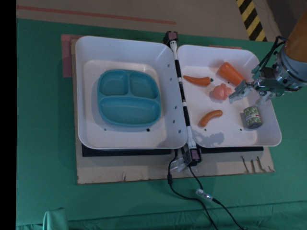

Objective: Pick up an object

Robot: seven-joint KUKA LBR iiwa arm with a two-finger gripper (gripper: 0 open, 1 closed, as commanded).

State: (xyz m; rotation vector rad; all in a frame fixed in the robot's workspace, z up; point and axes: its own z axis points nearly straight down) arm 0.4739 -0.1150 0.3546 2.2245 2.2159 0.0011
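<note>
The two-finger gripper [249, 94], fingers spread and holding nothing, hangs near the right bin's [268, 139] right edge, between the pink lumpy toy [220, 92] and the small green-labelled can [252, 117], seemingly poised to choose.

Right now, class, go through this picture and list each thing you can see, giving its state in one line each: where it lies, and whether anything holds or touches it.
Plate: flat in the left bin, nothing on it.
Chili pepper: lying loose in the right bin.
Carrot: lying loose, near the far edge.
Pink toy: loose, beside the tool.
Sausage: lying loose.
Can: on its side, loose.
Tool: over the right bin, holding nothing.
</note>
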